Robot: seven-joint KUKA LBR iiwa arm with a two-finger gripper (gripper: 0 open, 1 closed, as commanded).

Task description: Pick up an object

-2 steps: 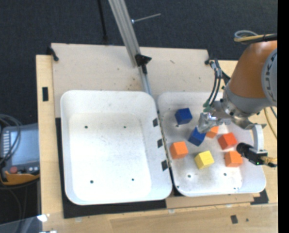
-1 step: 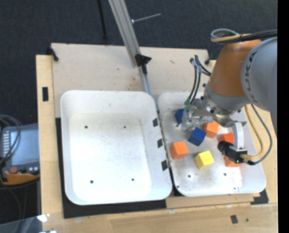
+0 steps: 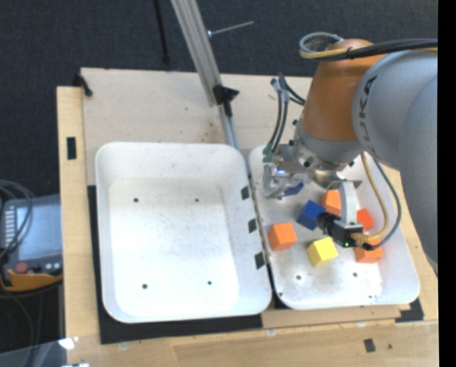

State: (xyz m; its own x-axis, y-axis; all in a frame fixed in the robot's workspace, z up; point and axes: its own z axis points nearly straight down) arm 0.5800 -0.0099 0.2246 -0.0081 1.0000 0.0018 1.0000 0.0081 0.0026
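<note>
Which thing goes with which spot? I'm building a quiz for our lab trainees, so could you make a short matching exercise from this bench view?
Things:
1. blue block
2. yellow block
3. left bin
4. orange block nearest the divide between the bins

Places or states:
A. lies nearest the front rim of the right bin
B. bears only small dark dots on its white floor
C. sits beside the right bin's left wall
D. lies just below the gripper, between orange pieces

Pairs: 1-D, 2-A, 3-B, 4-C
</note>
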